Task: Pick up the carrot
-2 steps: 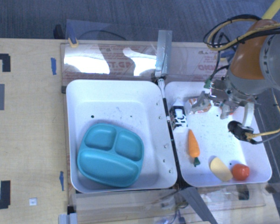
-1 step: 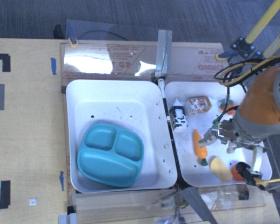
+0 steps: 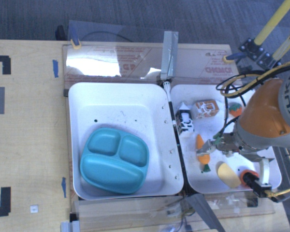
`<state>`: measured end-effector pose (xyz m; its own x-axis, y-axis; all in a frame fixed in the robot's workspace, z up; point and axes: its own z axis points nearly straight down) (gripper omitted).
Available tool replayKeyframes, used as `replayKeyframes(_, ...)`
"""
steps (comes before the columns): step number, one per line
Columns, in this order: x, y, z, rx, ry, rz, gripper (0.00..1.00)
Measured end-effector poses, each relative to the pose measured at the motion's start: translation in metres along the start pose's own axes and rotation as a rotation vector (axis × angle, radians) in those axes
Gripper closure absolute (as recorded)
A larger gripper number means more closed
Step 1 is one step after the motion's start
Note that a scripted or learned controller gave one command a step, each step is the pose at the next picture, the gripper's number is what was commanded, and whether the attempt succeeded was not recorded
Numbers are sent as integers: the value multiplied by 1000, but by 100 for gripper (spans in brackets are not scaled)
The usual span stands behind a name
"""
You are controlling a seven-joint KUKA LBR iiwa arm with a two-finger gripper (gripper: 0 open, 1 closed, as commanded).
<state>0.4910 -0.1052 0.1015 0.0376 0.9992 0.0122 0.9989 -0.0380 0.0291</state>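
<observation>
The carrot point(image 3: 204, 159) lies in the right bin point(image 3: 273, 180), left of centre. It is orange, with a small green end pointing toward the bin's front. My gripper point(image 3: 206, 150) reaches in from the right and sits right over the carrot's middle. Orange shows both behind and in front of the grey tip. The carrot looks to be resting on the bin floor. The middle of the carrot is hidden by the gripper.
The right bin also holds a pale yellow rounded item point(image 3: 227, 174), a red item point(image 3: 246, 172), a brown snack box point(image 3: 206, 108), a black-and-white packet point(image 3: 184, 122) and an orange-and-green item point(image 3: 235, 110). The left bin point(image 3: 87, 95) holds a blue divided plate point(image 3: 115, 160).
</observation>
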Motion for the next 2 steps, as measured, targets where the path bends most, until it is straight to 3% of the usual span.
replayKeyframes(1,14,32,15,21,-12,-319,0)
replayKeyframes(2,-76,103,17,27,-13,-280,0)
